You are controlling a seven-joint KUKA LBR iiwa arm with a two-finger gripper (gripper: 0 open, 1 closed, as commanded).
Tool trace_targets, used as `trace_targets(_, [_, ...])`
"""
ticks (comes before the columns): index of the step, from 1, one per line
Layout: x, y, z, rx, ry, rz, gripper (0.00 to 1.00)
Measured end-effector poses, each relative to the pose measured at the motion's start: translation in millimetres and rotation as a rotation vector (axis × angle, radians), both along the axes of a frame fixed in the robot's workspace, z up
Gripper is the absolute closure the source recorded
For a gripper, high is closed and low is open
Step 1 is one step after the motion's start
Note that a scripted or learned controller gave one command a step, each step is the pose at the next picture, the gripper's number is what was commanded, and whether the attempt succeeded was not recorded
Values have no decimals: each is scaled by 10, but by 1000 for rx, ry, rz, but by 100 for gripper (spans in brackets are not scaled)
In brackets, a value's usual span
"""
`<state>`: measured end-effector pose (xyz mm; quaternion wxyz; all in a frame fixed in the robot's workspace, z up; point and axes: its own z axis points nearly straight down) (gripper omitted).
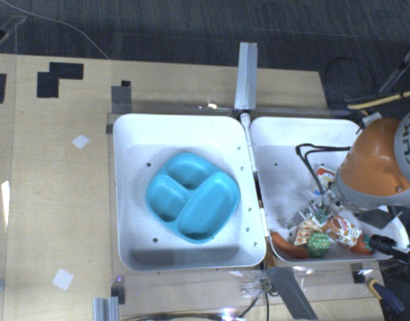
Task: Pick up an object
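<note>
We see the gripper [320,209] over cluttered toys [318,236] near the right bin [278,146] front edge; its state perhaps hidden, we cannot tell.

I am seeing an evenly, brightly lit frame. Glare is bleaching the white bins [191,129] at centre. A soft shadow is pooling along the left bin's lower inside wall. The bottom edge of the frame is looking slightly blurred, with small bright glints there.
</note>
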<state>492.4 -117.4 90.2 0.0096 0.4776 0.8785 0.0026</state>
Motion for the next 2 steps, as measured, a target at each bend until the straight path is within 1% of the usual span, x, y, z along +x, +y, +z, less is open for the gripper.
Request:
trace_targets(1, [-1, -148, -3, 9, 3, -229, 0])
trace_targets(2, [-13, -2, 8, -2, 7, 290, 0])
